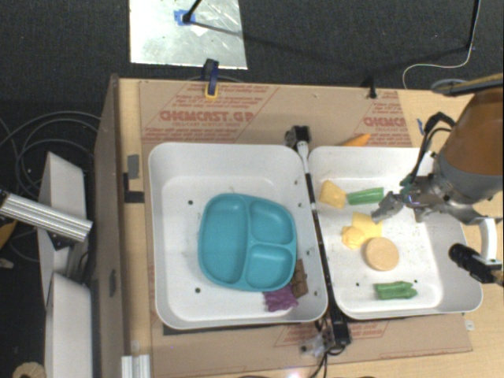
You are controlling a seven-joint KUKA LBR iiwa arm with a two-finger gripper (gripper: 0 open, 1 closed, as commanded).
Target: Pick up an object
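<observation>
A: Camera view, left bin (pixel 169 211)?
B: One smooth teal divided plate (pixel 246 242), three compartments, rounded corners. A crinkled purple piece (pixel 278 299) and a brown piece (pixel 300 283) sit at its lower right edge, against the bin wall.

A: Right bin (pixel 441 290)?
B: Yellow wedge (pixel 332 195); green cylinder (pixel 365 196) beside it; lumpy yellow piece (pixel 359 231) touching a tan disc (pixel 381 253); a knobbly green piece (pixel 394 290) apart, near the front wall. Bare floor at right.

A: Arm?
B: Enters from right, low over the bin. Gripper (pixel 391 204) hangs just beside the cylinder, above the lumpy yellow piece; whether spread or closed, cannot tell.
</observation>
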